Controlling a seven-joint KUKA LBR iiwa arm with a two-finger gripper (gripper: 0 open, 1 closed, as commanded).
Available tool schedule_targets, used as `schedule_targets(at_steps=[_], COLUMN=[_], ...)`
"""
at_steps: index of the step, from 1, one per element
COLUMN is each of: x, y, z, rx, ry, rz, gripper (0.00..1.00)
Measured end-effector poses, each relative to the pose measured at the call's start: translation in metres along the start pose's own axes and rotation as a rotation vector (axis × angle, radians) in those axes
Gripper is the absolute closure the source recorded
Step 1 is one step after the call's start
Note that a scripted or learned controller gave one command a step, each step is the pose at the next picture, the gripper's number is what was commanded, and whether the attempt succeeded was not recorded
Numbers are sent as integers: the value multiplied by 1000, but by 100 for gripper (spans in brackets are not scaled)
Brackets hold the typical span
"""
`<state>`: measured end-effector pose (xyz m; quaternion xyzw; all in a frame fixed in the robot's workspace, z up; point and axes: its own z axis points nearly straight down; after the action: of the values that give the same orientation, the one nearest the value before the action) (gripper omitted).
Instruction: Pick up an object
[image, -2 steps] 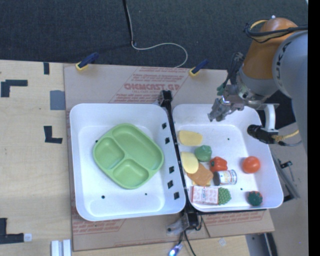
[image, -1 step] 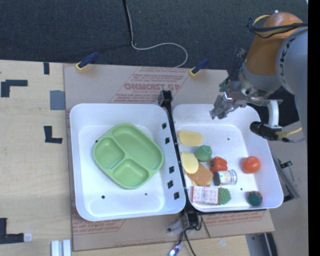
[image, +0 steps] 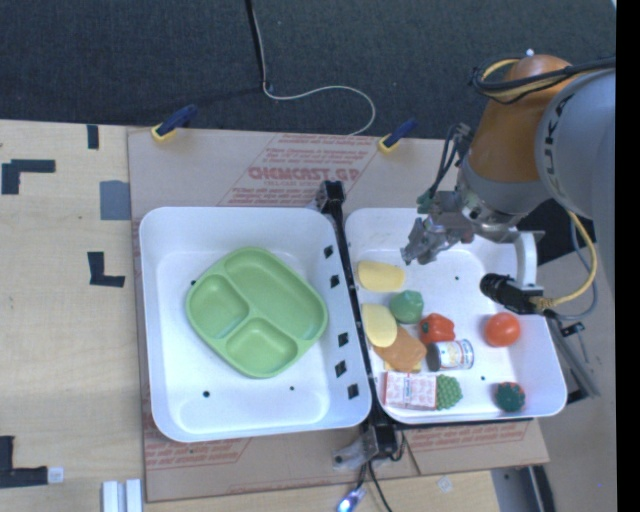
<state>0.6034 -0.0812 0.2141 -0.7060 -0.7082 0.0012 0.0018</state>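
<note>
My gripper hangs over the back of the right bin, just right of and above a pale yellow piece. No object shows between its fingers. Below it lie a green round piece, a second yellow piece on an orange one, a red pepper, a small jar, a red tomato, a red-and-white packet, a green bumpy piece and a dark green piece.
The left bin holds a green divided plate. A black divider runs between the bins. The arm's orange band and grey body reach in from the upper right. A cable lies behind the bins.
</note>
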Motion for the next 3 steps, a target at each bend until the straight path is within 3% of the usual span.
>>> schedule_targets(at_steps=[1,2,3], x=[27,37,35], y=[-44,-39,-40], z=[-11,-20,2], rx=[-1,-3,1], ry=[0,0,-2], rz=[1,0,2], gripper=[100,100,100])
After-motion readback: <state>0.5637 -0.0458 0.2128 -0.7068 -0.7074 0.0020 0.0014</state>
